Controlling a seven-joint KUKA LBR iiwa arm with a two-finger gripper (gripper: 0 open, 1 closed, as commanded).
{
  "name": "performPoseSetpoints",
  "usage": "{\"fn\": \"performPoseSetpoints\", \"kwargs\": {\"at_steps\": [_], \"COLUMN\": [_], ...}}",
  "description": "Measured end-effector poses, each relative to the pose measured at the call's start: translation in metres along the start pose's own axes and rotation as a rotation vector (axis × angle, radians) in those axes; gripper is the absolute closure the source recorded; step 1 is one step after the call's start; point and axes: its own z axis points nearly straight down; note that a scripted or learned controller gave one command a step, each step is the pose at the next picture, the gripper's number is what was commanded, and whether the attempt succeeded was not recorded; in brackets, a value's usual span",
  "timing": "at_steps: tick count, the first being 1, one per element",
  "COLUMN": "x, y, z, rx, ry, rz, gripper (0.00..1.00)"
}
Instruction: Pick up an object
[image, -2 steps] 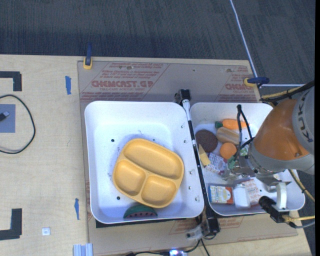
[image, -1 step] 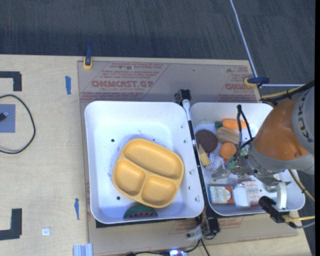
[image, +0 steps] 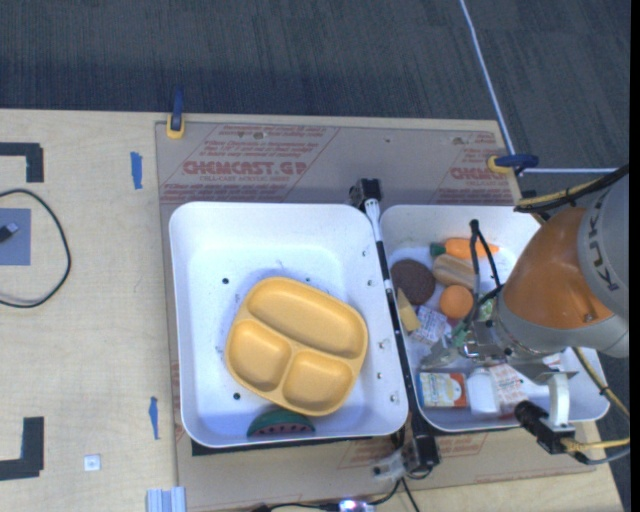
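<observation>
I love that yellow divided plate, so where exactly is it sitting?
The yellow divided plate lies in the left white bin, toward its near side, just above a watermelon slice toy at the bin's front edge.

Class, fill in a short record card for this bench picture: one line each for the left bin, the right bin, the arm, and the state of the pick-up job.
left bin: yellow divided tray, watermelon slice toy at near edge
right bin: orange ball, brown round item, small packets
arm: reaches over right bin
job: no item seen lifted
</observation>
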Motion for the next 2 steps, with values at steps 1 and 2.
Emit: {"fn": "performPoseSetpoints", "kwargs": {"at_steps": [1, 2], "x": [-0.001, 0.081], "y": [0.002, 0.058], "z": [-0.011, -0.099], "rx": [-0.007, 0.003], "ry": [-0.003, 0.0], "rz": [0.001, -0.002], "gripper": [1.0, 1.0]}}
